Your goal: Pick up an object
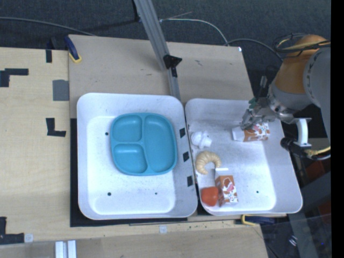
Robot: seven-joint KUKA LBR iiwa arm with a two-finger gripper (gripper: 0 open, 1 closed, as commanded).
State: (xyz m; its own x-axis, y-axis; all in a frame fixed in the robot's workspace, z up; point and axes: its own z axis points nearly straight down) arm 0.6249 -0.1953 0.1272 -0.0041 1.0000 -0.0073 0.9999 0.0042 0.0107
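The right bin holds several small items. An orange and white carton lies near its far right side. My gripper hangs right over the carton's far edge, reaching in from the right; whether it touches the carton I cannot tell. A small white object lies at the bin's left side, with a tan croissant just in front of it. At the front left lie a red tomato and a red and white box, side by side.
The left bin holds a blue divided plate. A grey metal pole slants up from between the bins. The arm's orange band and a white bracket stand over the right bin's far right rim.
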